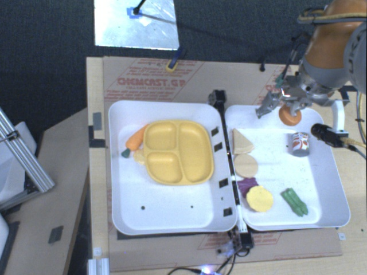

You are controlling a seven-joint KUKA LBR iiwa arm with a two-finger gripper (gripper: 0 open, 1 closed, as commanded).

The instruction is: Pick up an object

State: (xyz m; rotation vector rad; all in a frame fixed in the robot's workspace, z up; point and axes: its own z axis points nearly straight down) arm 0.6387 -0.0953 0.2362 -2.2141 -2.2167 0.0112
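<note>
Hand: my gripper hangs over the far edge of the right white bin, at about twelve o'clock of that bin. Whether it is apart or together I cannot tell; the wrist housing hides the answer.
Held: nothing is seen in my grasp.
Nearest thing: a small round orange piece, like a toy fruit, lies on the bin floor just beside and below my gripper. Contact between them cannot be judged.
Its handling: in my judgement light, stiff plastic, smooth and rounded, so liable to roll or squirt out. Best taken across its widest middle, square from above.
Other candidates, right bin: a small printed tin can at two o'clock of the bin's centre; a pale wedge-shaped slice and a tan round disc at nine o'clock; a purple leafy piece touching a yellow round disc at seven o'clock; a green pod-shaped piece at five o'clock.
Left bin: the left white bin bears a yellow three-part plastic plate, with an orange toy carrot against its nine o'clock rim.
Risk: the far bin wall stands close to the orange piece and may crowd my approach.
</note>
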